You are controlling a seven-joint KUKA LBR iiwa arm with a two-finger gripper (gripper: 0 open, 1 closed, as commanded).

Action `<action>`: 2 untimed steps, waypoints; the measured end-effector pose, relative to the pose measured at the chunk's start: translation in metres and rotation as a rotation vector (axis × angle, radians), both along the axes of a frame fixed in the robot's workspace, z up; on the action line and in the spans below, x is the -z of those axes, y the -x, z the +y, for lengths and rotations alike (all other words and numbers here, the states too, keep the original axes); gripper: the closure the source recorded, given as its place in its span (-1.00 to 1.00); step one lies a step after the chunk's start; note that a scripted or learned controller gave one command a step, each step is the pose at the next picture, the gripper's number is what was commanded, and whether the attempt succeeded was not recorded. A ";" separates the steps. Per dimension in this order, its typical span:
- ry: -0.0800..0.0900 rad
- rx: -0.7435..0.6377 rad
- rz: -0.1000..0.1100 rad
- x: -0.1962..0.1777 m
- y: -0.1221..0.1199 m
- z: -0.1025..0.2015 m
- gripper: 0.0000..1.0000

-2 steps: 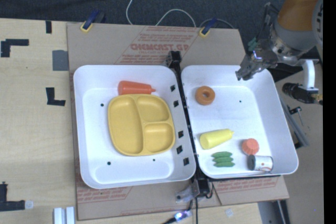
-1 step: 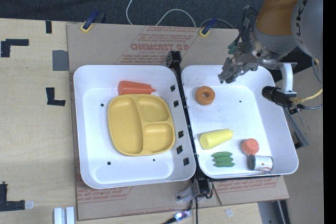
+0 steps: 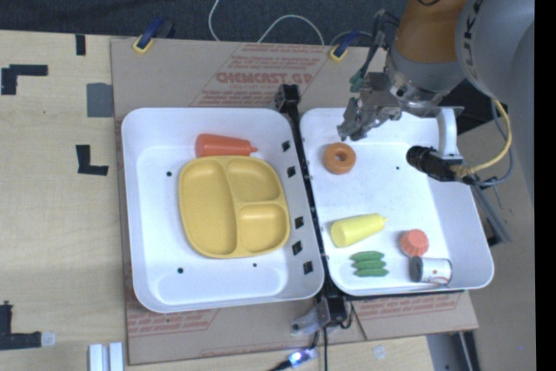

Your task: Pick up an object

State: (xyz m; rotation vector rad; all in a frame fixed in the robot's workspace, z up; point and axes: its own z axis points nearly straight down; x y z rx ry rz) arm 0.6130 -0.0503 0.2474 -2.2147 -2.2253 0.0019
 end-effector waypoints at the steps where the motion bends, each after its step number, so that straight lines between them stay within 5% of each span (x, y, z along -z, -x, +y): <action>1: 0.000 0.001 -0.001 -0.002 0.003 0.052 1.00; 2: 0.000 -0.001 0.002 0.015 0.004 0.104 1.00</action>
